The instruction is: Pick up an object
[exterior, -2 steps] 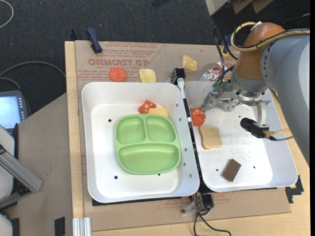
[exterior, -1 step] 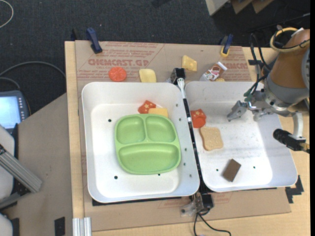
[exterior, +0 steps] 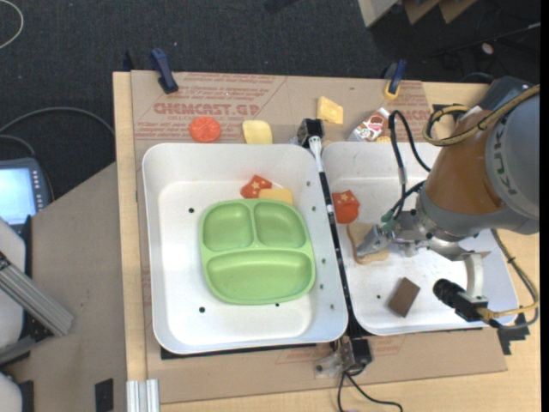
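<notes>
In the right bin (exterior: 480, 316) my gripper (exterior: 371, 245) is low at the bin's left side, right over a tan flat piece (exterior: 371, 257) that shows under and beside it. A red toy food piece (exterior: 345, 206) lies just up and to the left of the gripper. Further toward the front of the same bin lies a brown block (exterior: 403, 296). The arm's grey body and orange band (exterior: 463, 178) hide the bin's right part.
The left bin (exterior: 163, 230) holds a green divided plate (exterior: 256, 251), with a red piece (exterior: 256, 187) and a yellow piece (exterior: 277, 196) at its far edge. Behind the bins lie a red disc (exterior: 204, 129), two yellow pieces (exterior: 256, 132) (exterior: 330, 110) and a small packet (exterior: 371, 128).
</notes>
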`<state>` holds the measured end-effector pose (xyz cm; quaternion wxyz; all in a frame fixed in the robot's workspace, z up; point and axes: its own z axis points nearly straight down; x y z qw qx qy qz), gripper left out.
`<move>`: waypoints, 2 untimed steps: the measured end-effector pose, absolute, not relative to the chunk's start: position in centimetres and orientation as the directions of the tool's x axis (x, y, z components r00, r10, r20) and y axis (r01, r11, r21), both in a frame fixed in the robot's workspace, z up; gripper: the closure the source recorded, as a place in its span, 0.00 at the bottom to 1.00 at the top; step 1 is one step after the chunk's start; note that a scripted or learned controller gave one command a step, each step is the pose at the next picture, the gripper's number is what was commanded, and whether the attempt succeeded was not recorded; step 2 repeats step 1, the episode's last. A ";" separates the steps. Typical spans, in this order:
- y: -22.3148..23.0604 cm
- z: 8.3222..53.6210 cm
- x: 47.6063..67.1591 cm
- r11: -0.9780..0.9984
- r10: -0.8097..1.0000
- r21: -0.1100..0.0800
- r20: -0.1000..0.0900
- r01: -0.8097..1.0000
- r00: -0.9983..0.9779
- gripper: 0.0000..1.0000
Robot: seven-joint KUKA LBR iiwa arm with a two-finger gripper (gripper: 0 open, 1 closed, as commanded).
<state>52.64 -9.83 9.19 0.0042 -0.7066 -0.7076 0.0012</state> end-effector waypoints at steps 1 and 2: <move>-16.2 8.7 48.0 -0.005 1.000 0.004 0.002 1.000 0.005 0.00; -16.2 8.7 48.0 -0.005 1.000 0.004 0.002 1.000 0.005 0.00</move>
